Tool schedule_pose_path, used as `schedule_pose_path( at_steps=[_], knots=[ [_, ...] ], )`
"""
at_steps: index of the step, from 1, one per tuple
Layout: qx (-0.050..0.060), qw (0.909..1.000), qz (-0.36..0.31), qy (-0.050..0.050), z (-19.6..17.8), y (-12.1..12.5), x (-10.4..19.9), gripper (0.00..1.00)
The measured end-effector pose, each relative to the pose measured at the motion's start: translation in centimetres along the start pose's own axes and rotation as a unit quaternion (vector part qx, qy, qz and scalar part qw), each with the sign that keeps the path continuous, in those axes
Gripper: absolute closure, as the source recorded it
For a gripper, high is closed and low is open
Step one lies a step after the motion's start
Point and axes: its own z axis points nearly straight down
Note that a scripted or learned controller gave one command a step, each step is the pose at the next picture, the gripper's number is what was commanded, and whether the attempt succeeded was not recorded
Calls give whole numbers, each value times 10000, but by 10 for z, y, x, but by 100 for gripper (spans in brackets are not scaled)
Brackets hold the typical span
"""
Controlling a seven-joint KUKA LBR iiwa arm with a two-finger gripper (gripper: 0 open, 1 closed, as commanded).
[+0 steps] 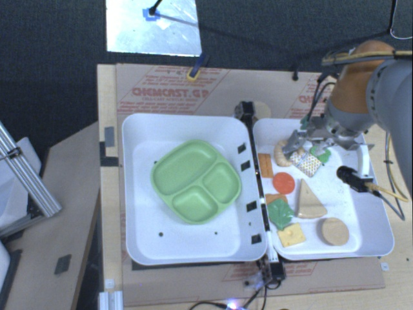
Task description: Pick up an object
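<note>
We're at the approach/grasp step: gripper (pixel 304 144) low in the right bin (pixel 377 221), over a checkered food piece (pixel 308 165) beside a tan cookie (pixel 281 154). Jaw state: can't tell. Next we need a firm close, then a straight lift.

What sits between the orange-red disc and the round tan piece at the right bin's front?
In the camera view, a pale wedge lies between the orange-red disc and the round tan piece in the right bin.

Gripper (pixel 303 148) over right bin (pixel 381 234) (toy food)
</note>
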Motion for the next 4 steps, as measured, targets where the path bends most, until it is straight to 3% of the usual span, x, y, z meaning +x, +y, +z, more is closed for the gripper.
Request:
schedule_pose_path(
  at_steps=[1, 2, 4],
  knots=[
    [-43, 10000, 3, 1, 22, 3, 0, 0],
    [-29, 10000, 2, 2, 13, 3, 0, 100],
    [-9, 10000, -20, 3, -93, 4, 13, 100]
  ],
)
